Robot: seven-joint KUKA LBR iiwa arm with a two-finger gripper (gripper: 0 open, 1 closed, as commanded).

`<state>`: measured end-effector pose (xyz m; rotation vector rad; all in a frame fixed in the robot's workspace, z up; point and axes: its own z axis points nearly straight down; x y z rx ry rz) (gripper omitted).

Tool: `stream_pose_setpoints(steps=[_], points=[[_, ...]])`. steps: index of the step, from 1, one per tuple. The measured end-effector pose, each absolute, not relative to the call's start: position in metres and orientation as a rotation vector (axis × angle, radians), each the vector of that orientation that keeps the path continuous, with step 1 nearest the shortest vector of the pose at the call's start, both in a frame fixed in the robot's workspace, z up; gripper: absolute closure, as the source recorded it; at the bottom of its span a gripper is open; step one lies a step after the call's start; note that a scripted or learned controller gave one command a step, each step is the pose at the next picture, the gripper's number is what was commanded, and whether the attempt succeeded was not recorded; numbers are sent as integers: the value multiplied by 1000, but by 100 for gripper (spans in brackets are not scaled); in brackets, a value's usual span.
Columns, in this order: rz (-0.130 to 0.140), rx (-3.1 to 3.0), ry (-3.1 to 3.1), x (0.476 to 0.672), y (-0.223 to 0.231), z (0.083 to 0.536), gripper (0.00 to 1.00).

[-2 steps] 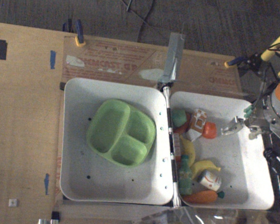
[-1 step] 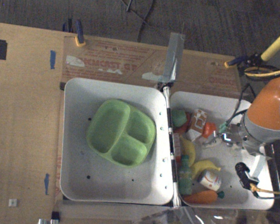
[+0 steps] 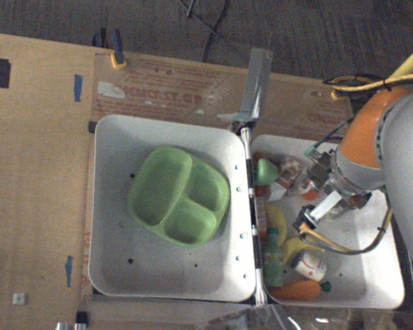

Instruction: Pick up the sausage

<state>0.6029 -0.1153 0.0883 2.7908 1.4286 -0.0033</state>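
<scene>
Here the sausage (image 3: pixel 261 192) lies left of the pincer (image 3: pixel 310 184).

A green plate (image 3: pixel 180 195) lies in the left bin (image 3: pixel 105 260); right of the plate, the other bin (image 3: pixel 371 285) holds a banana (image 3: pixel 278 220) and a carrot (image 3: pixel 297 290). The gripper (image 3: pixel 315 183) hangs over that bin.

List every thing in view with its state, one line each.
green plate: right way up, flat in the left bin
carrot: lying on its side, right bin near edge
white can: tipped over beside the carrot
green bottle: lying along the right bin's left wall
gripper: over the right bin
</scene>
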Motion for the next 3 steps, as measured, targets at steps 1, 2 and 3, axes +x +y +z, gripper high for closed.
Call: stream_pose_setpoints(steps=[1,2,3], points=[[6,3077,626,577,-151,88,0],[9,3138,335,573,-214,88,0],[-1,3117,401,540,-223,233,0]])
